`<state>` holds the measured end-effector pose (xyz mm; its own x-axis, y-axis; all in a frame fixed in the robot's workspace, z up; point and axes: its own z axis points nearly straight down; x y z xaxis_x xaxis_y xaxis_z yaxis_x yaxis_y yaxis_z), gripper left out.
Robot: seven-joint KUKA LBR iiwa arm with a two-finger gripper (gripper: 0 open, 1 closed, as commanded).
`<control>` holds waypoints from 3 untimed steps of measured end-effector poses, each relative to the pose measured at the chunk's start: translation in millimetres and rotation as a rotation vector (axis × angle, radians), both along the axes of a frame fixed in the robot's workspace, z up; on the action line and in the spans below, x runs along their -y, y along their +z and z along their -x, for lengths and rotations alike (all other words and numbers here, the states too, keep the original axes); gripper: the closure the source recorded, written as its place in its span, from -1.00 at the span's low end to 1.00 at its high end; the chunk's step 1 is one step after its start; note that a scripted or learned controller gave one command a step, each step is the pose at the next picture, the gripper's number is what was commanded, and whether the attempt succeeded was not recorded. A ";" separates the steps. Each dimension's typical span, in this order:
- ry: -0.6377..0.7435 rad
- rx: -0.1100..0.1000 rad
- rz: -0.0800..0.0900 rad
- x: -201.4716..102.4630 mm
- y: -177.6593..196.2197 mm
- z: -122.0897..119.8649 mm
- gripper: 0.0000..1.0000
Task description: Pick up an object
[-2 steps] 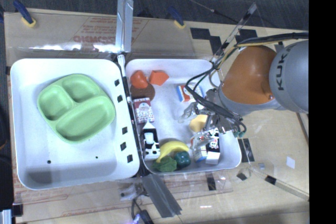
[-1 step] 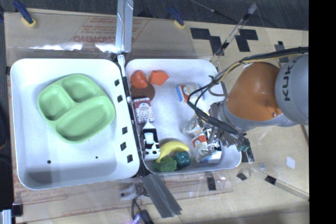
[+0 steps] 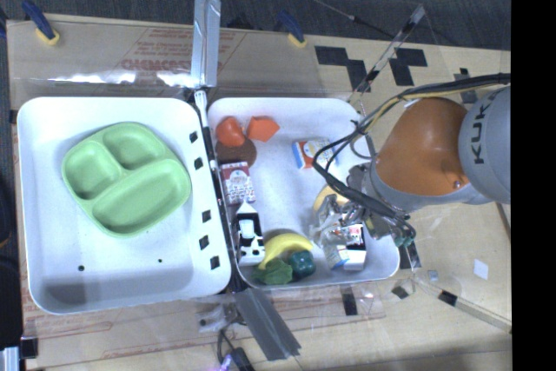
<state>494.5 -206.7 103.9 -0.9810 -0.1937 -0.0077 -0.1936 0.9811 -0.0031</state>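
Note:
The right bin (image 3: 287, 105) holds several small items. Along its left wall lie a red tomato (image 3: 230, 133), an orange wedge (image 3: 262, 129), a brown bottle with a red label (image 3: 236, 174) and a black and white carton (image 3: 249, 239). A banana (image 3: 285, 246), a green leafy piece (image 3: 276, 273) and a teal piece (image 3: 302, 263) sit at the front. My gripper (image 3: 340, 228) is low in the bin's right front part, right over a small white box (image 3: 351, 251) and beside a yellow item (image 3: 326, 197). A small white and orange carton (image 3: 308, 154) lies behind it.
The left bin (image 3: 52, 274) carries a green divided plate (image 3: 126, 178). A metal divider strip (image 3: 207, 39) stands between the bins at the back. Black cables (image 3: 347, 139) loop from the orange wrist band (image 3: 421, 148) over the right bin's far corner.

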 end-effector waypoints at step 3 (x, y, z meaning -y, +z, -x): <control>-0.355 0.003 -0.003 -119.1 93.0 -115.4 1.00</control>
<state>609.9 -87.6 196.9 -0.9871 0.1597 -0.0108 0.1598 0.9872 0.0003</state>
